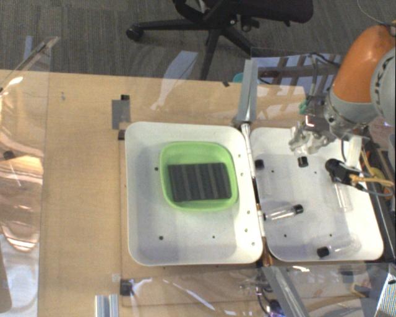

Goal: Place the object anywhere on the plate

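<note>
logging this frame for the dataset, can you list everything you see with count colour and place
bins: 2, white, side by side on the bench
plate: 1, green with a dark ribbed centre, in the left bin
clear tubes: about 3, transparent with black caps, in the right bin
bench: 1, light wood, under the bins
office chair: 1, black, on the carpet beyond the bench
arm: 1, grey and orange, upper right
gripper: 1, metallic, above the right bin's far part

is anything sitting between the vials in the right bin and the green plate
Only the raised rims where the two bins meet. The clear vial lies in the right bin near that divider; the green plate sits in the left bin. Nothing else visible lies between them.
</note>
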`<move>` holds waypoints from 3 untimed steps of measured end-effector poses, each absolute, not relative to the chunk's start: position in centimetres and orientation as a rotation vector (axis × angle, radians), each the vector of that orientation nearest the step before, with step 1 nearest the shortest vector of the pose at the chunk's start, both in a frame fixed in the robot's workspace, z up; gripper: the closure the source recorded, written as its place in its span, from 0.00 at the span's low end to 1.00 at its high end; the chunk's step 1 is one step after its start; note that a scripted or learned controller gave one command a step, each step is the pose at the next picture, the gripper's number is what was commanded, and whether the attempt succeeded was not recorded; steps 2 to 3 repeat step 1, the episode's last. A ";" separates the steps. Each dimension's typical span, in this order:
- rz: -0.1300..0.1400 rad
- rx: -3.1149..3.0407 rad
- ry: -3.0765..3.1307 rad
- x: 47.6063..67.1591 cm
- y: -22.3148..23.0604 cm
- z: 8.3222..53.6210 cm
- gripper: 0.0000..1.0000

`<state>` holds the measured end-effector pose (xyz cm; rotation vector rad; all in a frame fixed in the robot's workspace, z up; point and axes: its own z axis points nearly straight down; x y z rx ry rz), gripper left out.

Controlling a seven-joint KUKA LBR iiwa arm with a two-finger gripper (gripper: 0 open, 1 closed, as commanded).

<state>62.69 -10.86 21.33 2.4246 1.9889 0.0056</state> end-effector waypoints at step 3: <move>0.006 2.425 1.989 62.7 -10.9 21.3 0.00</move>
